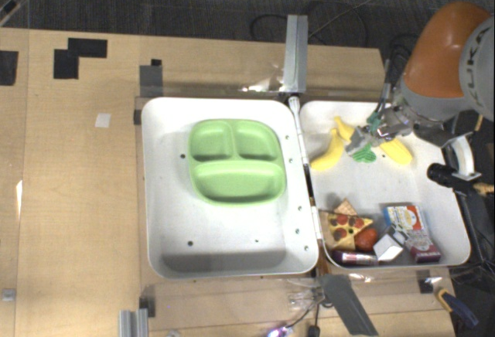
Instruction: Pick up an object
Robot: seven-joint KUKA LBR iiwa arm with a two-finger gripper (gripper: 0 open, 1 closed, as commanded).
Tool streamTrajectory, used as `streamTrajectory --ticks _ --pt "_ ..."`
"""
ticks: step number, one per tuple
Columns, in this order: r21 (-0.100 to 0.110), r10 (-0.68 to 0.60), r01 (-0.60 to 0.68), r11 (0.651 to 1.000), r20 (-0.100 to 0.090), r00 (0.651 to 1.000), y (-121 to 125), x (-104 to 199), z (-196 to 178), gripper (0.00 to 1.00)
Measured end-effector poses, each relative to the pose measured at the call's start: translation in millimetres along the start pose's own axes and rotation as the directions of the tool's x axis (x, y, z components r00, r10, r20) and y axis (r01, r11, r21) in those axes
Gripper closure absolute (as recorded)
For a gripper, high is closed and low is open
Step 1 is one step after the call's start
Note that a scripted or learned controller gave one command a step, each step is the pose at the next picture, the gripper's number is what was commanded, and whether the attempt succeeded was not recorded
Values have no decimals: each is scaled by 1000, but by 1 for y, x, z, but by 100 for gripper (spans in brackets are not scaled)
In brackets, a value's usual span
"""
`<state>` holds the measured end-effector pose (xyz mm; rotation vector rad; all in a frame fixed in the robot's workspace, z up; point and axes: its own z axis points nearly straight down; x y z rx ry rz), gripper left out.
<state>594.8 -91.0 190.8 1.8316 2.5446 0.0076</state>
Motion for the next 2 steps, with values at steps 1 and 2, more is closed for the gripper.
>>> streamTrajectory --ticks 1,2 --pt "0 -145 145 989 1 989 19 -13 6 100" --pt "0 -137 137 991 -1 991 55 29 5 100"
